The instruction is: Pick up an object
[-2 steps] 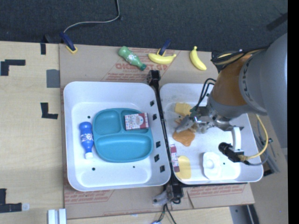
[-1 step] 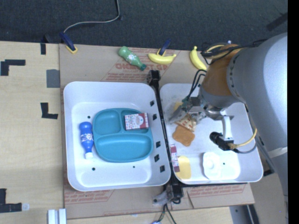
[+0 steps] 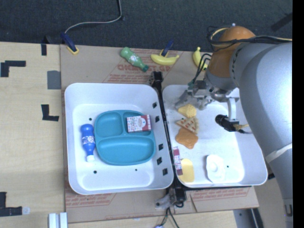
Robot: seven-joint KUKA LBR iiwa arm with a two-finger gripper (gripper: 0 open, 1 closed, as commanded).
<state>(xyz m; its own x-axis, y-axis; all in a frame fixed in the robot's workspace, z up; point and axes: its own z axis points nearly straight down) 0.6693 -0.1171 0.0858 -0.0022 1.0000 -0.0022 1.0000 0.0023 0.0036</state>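
Over the right bin (image 3: pixel 247 172) the arm (image 3: pixel 266 89) reaches in from the right, its gripper (image 3: pixel 194 99) low at the bin's far left part, just above a yellow piece (image 3: pixel 188 110); whether it is open or closed I cannot tell. Below that piece lie a waffle (image 3: pixel 188 124), an orange piece (image 3: pixel 186 138), a yellow wedge (image 3: pixel 187 170) and a white cup (image 3: pixel 215 167). The left bin (image 3: pixel 76 141) holds a blue tray (image 3: pixel 124 139) with a carton (image 3: pixel 138 123) on it and a blue bottle (image 3: pixel 87 140) beside it. Behind the bins lie a green bottle (image 3: pixel 133 59) and a banana (image 3: pixel 164 59).
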